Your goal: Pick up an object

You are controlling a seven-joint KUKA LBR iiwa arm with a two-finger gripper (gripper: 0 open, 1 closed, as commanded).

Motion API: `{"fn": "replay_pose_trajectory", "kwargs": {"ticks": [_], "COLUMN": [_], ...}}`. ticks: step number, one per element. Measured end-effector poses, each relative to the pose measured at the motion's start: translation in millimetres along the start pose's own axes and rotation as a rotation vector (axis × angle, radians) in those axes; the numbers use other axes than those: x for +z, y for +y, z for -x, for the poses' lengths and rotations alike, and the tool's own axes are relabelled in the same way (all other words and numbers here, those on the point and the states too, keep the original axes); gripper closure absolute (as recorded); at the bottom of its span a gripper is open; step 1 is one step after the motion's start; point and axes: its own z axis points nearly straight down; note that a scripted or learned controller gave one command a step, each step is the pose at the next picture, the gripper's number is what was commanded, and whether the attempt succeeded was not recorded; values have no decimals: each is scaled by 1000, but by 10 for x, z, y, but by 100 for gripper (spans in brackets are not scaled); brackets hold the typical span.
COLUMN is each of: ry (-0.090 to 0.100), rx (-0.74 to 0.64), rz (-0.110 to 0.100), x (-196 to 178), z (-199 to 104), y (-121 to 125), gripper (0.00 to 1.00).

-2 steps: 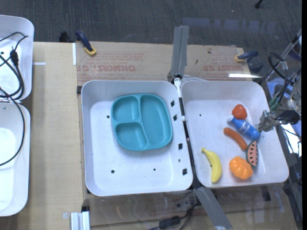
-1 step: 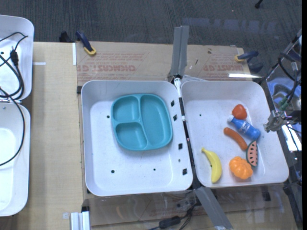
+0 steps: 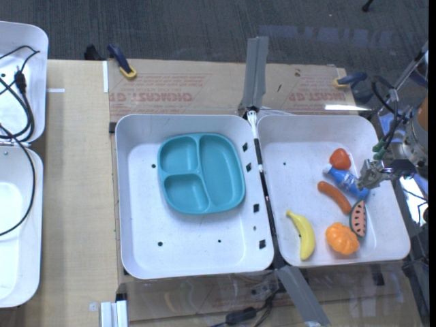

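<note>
The gripper point(image 3: 372, 172) is down low in the right bin point(image 3: 286, 237), hard against that bin's right wall, right over the near end of a blue tube point(image 3: 344, 180). Are the fingers spread or closed? From this slant I cannot tell, and nothing shows clearly pinched between them, so no catch to call.

Plenty of targets, all crowded toward the bin's right side: one red tomato point(image 3: 340, 159) just behind the tube, one sausage point(image 3: 334, 195) touching its front flank, one watermelon slice point(image 3: 358, 218) by the right wall, one orange pumpkin-like fruit point(image 3: 341, 239) at the front right corner, one banana point(image 3: 302, 233) near the front edge. Six items there in all. Over in the left bin point(image 3: 136, 203), one teal divided plate point(image 3: 201, 172) sits alone near the centre.

The danger, as I judge it: that tube lies wedged between tomato and sausage, so closing fingers may nudge a neighbour or clip two things at once. The tube is slim and rounded too; an off-centre squeeze could let it slide out.
</note>
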Motion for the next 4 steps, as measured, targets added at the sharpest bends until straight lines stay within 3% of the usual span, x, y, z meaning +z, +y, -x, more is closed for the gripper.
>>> {"fn": "replay_pose_trajectory", "kwargs": {"ticks": [1, 2, 3, 4], "ry": [-2, 0, -2, -1], "rx": [3, 0, -1, 3], "rz": [1, -1, 1, -1], "x": [-737, 210, -739, -43], "z": [539, 256, 480, 381], "y": [145, 257, 392, -6], "gripper": [100, 100, 100, 100]}}
